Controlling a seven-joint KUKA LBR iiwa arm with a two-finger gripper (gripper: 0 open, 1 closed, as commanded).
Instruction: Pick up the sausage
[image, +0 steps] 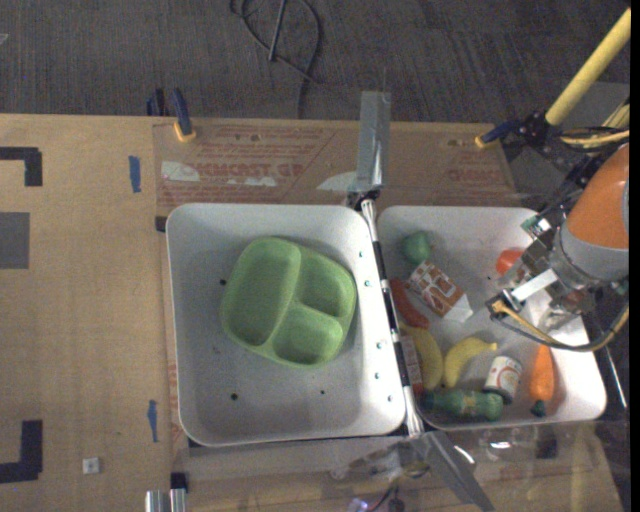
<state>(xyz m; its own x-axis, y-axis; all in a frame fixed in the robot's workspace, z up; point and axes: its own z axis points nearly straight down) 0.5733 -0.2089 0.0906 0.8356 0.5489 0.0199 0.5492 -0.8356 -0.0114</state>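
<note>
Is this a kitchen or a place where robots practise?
Most likely a robot lab, not a kitchen. Two white bins sit on a plywood bench marked with blue tape. One bin holds a green divided plate; the other holds toy food, like a banana and a carrot. Cables trail across the floor.

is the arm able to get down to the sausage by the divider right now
Probably yes, but tightly. The sausage lies exposed from above in the right bin, pressed against the dividing wall, with the carton and a banana crowding it. The gripper hangs over the same bin, apart from it.
</note>
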